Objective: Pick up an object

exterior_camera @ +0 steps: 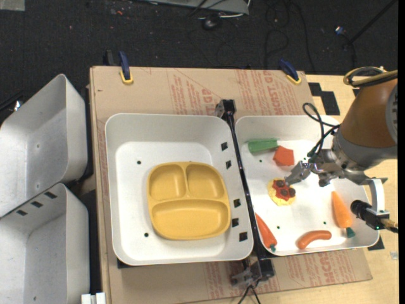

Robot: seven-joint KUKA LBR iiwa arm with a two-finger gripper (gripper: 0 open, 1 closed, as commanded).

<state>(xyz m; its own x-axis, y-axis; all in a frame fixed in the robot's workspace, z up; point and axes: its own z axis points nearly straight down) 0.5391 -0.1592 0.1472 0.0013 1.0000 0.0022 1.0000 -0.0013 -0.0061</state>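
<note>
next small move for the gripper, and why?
Probably a short descent onto the yellow and red toy. The gripper sits at that toy's upper right edge in the right bin, and nothing shows between its fingers yet.

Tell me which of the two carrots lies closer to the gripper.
The carrot by the right bin's right wall, just below the gripper. The other carrot lies along the bin's left wall near the front corner, farther off.
</note>
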